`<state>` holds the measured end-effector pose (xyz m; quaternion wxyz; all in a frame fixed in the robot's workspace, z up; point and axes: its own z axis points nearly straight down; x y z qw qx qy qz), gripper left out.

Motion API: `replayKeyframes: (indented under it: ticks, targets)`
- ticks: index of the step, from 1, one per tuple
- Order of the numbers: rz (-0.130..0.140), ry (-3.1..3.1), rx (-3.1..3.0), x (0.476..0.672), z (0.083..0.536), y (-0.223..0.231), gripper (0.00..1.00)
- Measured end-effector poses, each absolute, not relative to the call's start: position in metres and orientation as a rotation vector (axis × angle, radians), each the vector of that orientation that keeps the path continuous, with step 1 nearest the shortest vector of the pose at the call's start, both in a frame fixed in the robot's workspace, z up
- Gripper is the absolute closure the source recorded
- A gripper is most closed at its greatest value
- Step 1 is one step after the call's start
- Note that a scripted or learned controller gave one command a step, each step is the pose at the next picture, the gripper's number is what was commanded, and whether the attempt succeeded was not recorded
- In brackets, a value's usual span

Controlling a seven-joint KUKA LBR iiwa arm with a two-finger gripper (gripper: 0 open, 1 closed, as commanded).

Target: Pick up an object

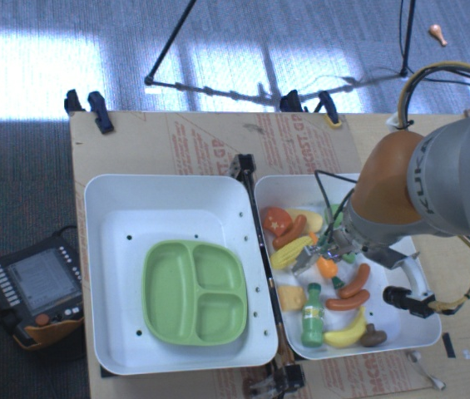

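The arm [422,185] reaches in low over the right bin [422,332], and its end effector [314,254] sits down among the toy food, so this looks like the reach-and-grasp step of the pick. The tip lies just beside the yellow corn cob [289,253] and a small orange piece [327,267]. That spot is cluttered and partly hidden by the wrist, so I cannot tell whether the end effector is spread or pressed together, nor whether anything is caught in it.

Likely targets crowd the tip: two sausages [353,290], a green bottle [312,316] and a banana [344,334] nearer the front rim. The next move calls for a firm closure on one piece, then a straight lift.

The bin's left wall is close to the tip, while upward is open. The left bin [118,223] holds a green divided plate [195,292].
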<state>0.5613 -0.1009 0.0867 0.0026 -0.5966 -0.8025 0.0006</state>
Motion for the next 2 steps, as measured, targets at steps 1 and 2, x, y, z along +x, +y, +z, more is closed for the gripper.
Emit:
replayKeyframes:
  ticks: [1, 2]
  targets:
    - [0.002, -2.511, -1.875, 0.561, 0.096, -0.101, 1.0]
    - [0.0, -2.449, -1.965, 0.511, 0.224, -0.058, 1.0]
